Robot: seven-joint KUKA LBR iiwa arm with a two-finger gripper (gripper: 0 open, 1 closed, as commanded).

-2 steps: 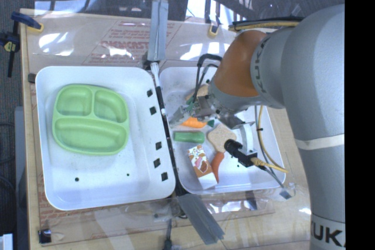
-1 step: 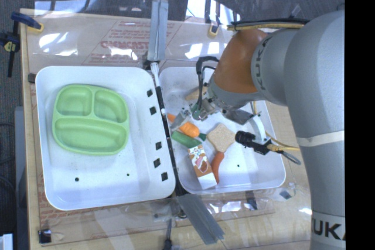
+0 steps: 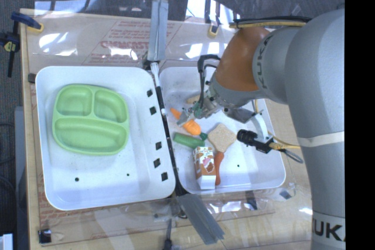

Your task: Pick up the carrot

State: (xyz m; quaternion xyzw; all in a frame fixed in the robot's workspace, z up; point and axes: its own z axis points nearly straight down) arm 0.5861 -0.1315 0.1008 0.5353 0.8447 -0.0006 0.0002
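Over the right bin (image 3: 270, 175) our gripper (image 3: 200, 109) crowds the carrot (image 3: 191, 126); its grip we cannot tell; neighbouring toys may get grabbed instead, we judge.

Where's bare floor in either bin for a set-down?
Left bin: bare strip below the green tray, along the front wall. Right bin: small patch right of the juice carton. Crowded around the carrot under the gripper.

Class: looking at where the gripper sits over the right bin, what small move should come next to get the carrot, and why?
Probably a slight lowering: the gripper hangs just above and beside the carrot, which lies among other toy food in the right bin.
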